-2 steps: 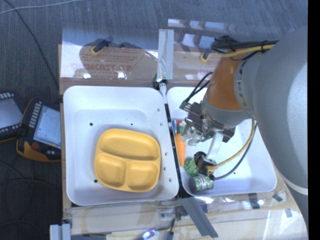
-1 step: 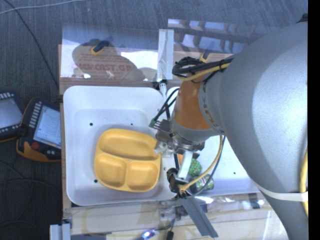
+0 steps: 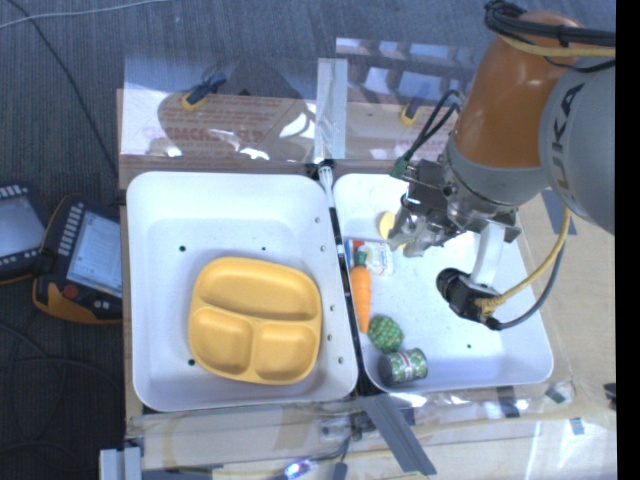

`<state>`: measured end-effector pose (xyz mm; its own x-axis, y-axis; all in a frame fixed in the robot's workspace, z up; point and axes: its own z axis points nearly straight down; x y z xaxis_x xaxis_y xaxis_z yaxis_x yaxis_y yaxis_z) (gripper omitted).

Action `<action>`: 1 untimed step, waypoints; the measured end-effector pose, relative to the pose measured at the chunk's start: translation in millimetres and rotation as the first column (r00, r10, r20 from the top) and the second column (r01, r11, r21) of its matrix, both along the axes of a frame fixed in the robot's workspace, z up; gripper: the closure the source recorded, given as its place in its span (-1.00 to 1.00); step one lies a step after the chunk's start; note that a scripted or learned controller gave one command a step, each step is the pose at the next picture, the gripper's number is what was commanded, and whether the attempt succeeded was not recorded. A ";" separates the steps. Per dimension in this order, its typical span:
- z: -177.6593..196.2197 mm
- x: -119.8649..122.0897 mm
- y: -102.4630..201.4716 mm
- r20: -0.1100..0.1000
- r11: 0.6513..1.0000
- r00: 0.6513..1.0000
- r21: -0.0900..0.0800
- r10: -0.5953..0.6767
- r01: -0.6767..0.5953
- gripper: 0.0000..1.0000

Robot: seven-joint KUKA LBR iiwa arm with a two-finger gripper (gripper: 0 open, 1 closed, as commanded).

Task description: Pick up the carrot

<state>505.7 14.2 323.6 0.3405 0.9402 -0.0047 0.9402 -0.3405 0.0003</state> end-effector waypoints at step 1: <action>-98.3 -20.2 70.1 -0.004 0.983 0.983 0.001 -0.182 0.182 1.00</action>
<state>485.5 84.3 225.3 0.5060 0.8625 -0.0047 0.8625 -0.5060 -0.0036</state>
